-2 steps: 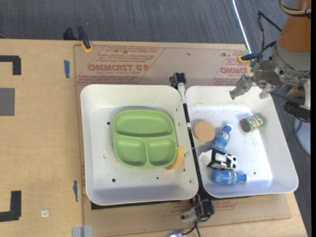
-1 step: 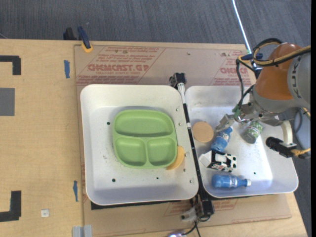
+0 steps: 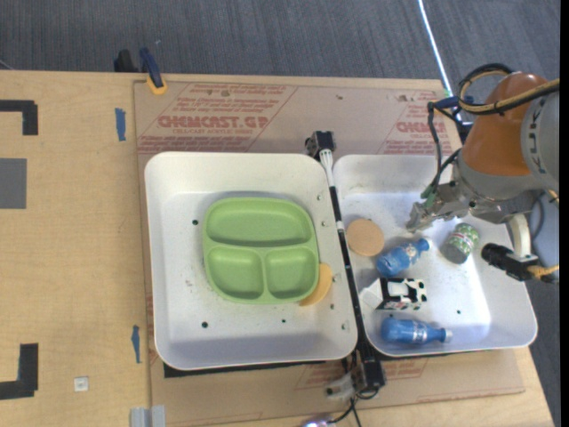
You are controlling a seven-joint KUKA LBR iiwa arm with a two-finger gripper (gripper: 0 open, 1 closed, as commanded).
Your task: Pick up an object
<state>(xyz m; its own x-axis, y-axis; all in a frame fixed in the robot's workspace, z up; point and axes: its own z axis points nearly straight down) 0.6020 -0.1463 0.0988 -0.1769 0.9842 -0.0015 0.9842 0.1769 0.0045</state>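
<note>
- While I hang over the right bin (image 3: 507, 323) at the right of the frame, my claw (image 3: 433, 210) sits low in its upper middle; I cannot tell its state.
- Just right of the claw, toward the frame's right edge, a small grey-green can (image 3: 461, 242) lies on the bin floor.
- Below and left of the claw lies a blue bottle (image 3: 401, 257), and left of that a tan disc (image 3: 364, 237) near the bin's left wall.
- Lower down stands a black-and-white block (image 3: 404, 294), and below it a second blue bottle (image 3: 412, 332) lies near the bin's bottom rim.
- The left bin (image 3: 169, 265), in mid-frame, holds a green divided plate (image 3: 261, 247).
- A yellow piece (image 3: 318, 286) pokes out at the plate's lower right corner.
</note>
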